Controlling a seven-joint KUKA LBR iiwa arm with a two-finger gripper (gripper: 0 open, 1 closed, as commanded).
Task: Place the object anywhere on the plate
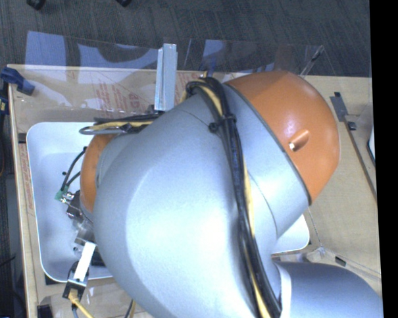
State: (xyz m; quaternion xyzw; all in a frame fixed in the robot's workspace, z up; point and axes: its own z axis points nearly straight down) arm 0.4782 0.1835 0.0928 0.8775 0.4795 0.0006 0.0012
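My grey arm (188,215) with its orange band (296,131) covers most of the camera view and reaches over the left white bin (45,168). Wrist hardware with cables (72,200) pokes out at the arm's left edge, low over the bin's floor. The gripper's fingertips are hidden under the arm. The plate and the object are covered by the arm.
A strip of the left bin's wall and floor shows along its left side. A metal post (166,74) and a clear plastic screen (115,60) stand behind the bins. The wooden bench top (351,175) shows at the right.
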